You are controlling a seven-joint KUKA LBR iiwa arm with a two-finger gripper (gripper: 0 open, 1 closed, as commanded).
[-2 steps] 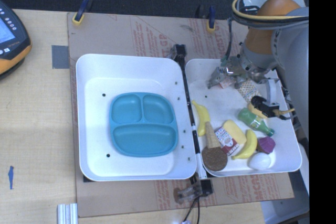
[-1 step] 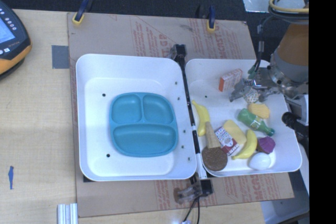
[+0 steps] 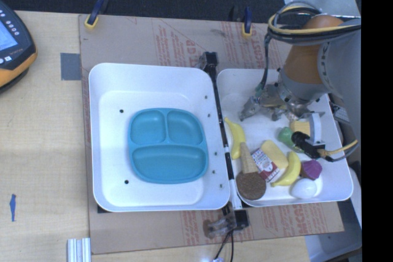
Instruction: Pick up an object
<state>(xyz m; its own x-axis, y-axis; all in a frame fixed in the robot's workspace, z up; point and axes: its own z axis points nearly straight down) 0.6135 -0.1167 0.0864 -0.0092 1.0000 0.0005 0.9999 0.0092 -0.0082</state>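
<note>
Camera view from above has the pickable objects heaped in the right bin [image 3: 344,190], toward its near half: a yellow banana [image 3: 234,131] by the left wall, a brown ice-cream cone [image 3: 249,176] just below it, a red-and-white packet [image 3: 262,161] lying on a yellow piece, a second banana [image 3: 290,170], a purple item [image 3: 311,169], a white egg-like ball [image 3: 304,188] in the near corner and a green ball [image 3: 286,134] higher up. They lie touching or nearly so, crowding one another.

Over the far half of that bin hangs the gripper [image 3: 270,104], low among dark cables [image 3: 307,144] that loop across the green ball and the purple item. I cannot tell how its fingers stand; nothing shows between them. The grey arm [image 3: 334,64] and its orange band [image 3: 304,61] cover the bin's far right corner.

Beside it, the left bin [image 3: 101,132] holds a blue divided plate [image 3: 167,145], well apart from the heap. Blue-and-yellow clamps [image 3: 94,14] pin the cardboard sheet [image 3: 153,40] at the back.
</note>
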